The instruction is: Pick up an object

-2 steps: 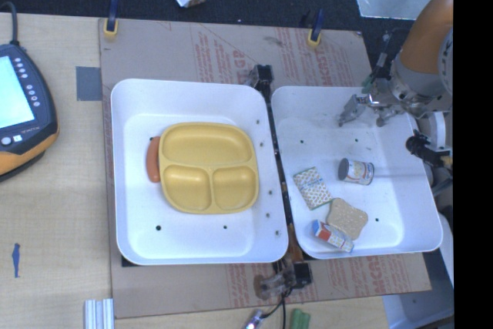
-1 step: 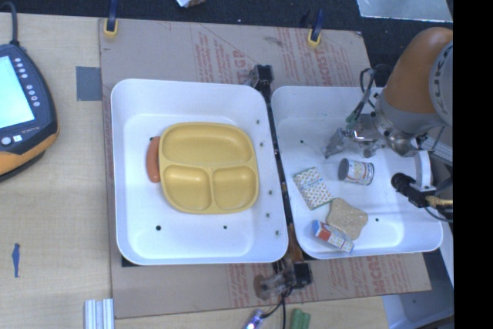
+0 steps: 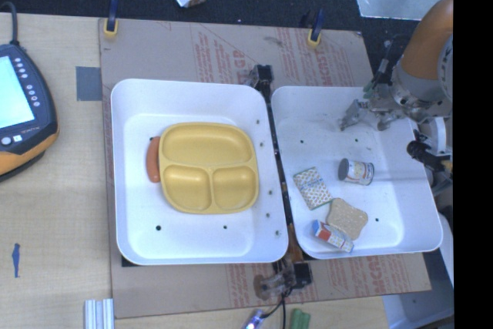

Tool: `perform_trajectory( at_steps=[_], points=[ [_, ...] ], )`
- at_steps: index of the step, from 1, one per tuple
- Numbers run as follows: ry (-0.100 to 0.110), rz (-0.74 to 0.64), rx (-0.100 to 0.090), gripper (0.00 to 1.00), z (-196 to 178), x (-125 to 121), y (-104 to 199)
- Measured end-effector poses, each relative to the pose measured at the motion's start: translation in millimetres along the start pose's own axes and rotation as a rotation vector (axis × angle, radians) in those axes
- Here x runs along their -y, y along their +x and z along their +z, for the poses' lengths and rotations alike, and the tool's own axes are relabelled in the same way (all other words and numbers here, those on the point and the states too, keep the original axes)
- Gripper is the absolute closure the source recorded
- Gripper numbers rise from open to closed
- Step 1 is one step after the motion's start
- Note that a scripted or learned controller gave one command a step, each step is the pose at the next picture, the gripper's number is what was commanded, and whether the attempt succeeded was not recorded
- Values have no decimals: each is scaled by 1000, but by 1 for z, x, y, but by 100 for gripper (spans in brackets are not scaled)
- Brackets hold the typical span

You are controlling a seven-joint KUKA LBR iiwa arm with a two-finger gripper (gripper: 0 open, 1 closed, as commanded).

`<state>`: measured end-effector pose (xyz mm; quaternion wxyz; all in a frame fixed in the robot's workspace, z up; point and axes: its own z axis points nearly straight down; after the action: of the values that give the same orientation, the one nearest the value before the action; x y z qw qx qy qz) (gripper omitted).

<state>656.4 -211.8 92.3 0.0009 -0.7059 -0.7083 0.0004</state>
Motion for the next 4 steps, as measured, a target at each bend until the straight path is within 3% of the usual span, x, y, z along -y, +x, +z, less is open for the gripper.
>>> perform_trajectory(
  at_steps=[1, 2, 3, 4],
  points=[
    [2, -2, 1, 0, 1, 52, 52],
    [0, 0, 0, 0, 0, 0, 0],
    [3, -2, 1, 0, -1, 77, 57],
    [0, 0, 0, 0, 0, 1, 0]
  ],
)
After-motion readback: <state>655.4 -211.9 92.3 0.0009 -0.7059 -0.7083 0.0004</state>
